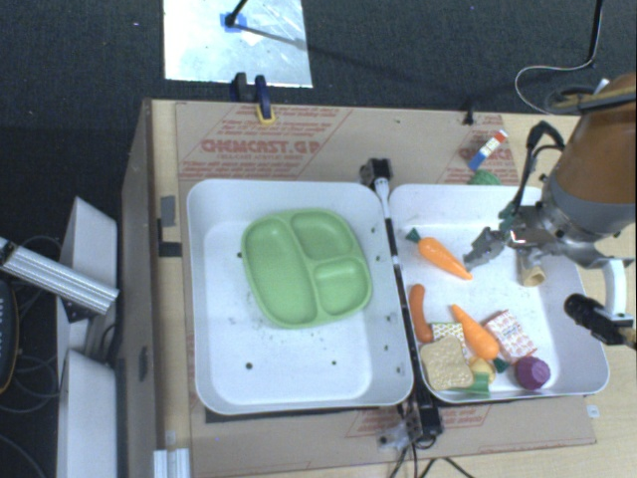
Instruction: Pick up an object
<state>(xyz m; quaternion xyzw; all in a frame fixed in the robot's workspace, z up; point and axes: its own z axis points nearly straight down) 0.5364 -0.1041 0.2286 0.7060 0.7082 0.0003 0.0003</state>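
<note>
Crackers [447, 363] and other toy food crowd the near end of the right bin [587, 366], while up beside the pincer [488, 248], whose fingers stand apart and empty, a carrot [442, 255] lies just left, slanting away leftward.

Brown cardboard-covered bench top [299, 137] with red printed lettering, sitting over dark carpet. Two shallow white plastic bins lie on it side by side, touching along the middle: left white bin [214, 297], right white bin [582, 352]. Small red, white and blue block [487, 149] lies on the bench behind the right bin, with a green scrap [486, 178] just beside it at the bin's rim. Blue and yellow clamp [261, 98] at the bench's far edge.
</note>
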